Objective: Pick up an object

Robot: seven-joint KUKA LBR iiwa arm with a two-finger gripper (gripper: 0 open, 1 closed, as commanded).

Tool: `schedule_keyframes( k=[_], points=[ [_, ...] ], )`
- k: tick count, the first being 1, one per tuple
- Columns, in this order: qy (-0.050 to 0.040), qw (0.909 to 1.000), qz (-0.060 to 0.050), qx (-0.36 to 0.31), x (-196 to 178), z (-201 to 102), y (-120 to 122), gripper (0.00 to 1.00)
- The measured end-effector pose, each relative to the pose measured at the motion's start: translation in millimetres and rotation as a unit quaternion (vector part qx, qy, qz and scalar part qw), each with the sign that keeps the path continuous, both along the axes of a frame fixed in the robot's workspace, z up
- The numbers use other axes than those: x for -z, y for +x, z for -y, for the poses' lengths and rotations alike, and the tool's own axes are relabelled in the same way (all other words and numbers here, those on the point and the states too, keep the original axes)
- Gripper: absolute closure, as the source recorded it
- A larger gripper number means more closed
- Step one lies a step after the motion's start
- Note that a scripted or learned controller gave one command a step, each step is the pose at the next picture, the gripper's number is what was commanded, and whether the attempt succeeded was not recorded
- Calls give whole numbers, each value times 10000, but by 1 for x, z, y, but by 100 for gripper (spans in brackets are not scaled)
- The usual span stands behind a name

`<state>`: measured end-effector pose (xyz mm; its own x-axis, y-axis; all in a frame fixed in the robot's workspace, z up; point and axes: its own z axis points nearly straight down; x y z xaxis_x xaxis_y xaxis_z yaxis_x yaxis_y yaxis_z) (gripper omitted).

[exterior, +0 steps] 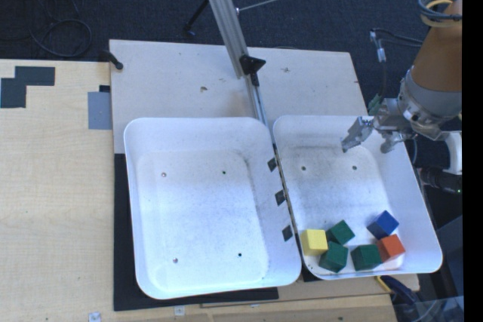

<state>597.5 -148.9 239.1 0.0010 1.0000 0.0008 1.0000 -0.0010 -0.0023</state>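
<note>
Nearest the camera, six small cubes cluster in the near corner of the right-hand shallow white plastic bin [423,196]: a yellow cube [315,240], three dark green cubes [341,231], [333,258] and [365,257], an orange-red cube [391,246] and a blue cube [383,223]. They sit close together, some touching.

The two-finger gripper [371,137] hangs over the far right part of that bin, well apart from the cubes, its grey metal fingers [353,136] spread and holding nothing. Above it the grey wrist [426,98] carries the orange band [441,56], which the frame's right side cuts off.

The left white bin [139,162] shows a speckled floor. A ribbed aluminium rail [225,15] slants across the pale board [173,79] behind the bins, ending at a black bracket [251,65]. Black clips [280,197] sit along the seam between the bins. Dark cables on the floor beyond are hard to make out.
</note>
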Motion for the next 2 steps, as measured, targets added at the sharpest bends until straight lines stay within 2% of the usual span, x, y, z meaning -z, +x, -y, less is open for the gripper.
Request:
schedule_keyframes(
  k=[1,2],
  points=[
    [11,10000,-44,-11,137,-30,4,0],
    [2,10000,37,-24,44,-71,5,0]
  ],
)
